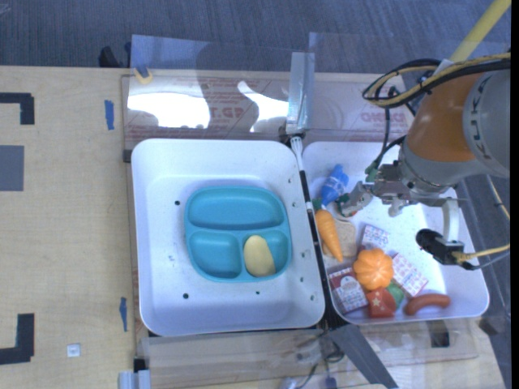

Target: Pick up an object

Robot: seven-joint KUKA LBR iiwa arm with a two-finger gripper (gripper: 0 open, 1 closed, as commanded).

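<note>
The right bin [466, 286] holds several toy foods: a carrot [328, 232], a blue object [333, 185], an orange round fruit [374, 267], a red piece [381, 302], a sausage [426, 302] and small printed packets [407, 272]. My gripper [355, 199] hangs low over the upper left part of this bin, just right of the blue object and above the carrot's top end. The wrist body hides the parts below it. In the left bin, a yellow oval fruit [259, 255] lies in the lower right compartment of a blue divided tray [237, 231].
The left bin [158, 217] and right bin meet at a dividing wall [310, 217] beside the carrot. A clear panel [211, 96] stands behind the bins. Cables [397, 83] loop over the arm, and a black fitting [438, 245] hangs above the right bin.
</note>
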